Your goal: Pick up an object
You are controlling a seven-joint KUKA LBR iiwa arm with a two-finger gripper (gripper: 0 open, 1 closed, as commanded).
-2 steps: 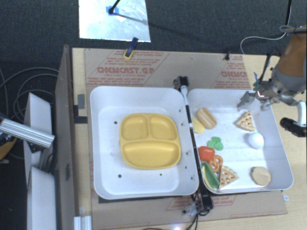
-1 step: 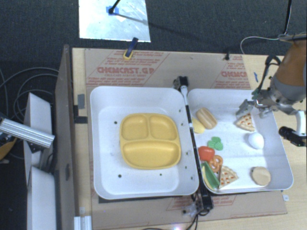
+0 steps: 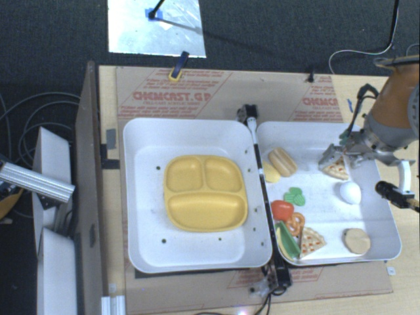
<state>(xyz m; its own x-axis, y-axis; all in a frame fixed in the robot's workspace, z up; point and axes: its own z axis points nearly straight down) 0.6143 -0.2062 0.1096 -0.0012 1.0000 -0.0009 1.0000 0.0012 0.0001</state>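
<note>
My gripper (image 3: 336,157) hangs low at the back right of the right bin (image 3: 387,231), just above a small pizza slice (image 3: 337,171) that lies on the bin floor. Whether it touches the slice is not clear. A white egg (image 3: 349,192) lies just in front of the slice. Further left are a hot dog bun (image 3: 283,161), a pale yellow piece (image 3: 270,173), a green piece (image 3: 294,195) and a red tomato (image 3: 282,209). A pretzel (image 3: 296,223), a second pizza slice (image 3: 311,240) and a round cookie (image 3: 357,241) lie near the front wall.
The left bin (image 3: 141,176) holds a yellow divided plate (image 3: 205,192). A black clamp (image 3: 249,115) sits where the two bins meet at the back. The grey and orange arm (image 3: 397,107) comes in over the right bin's back right corner.
</note>
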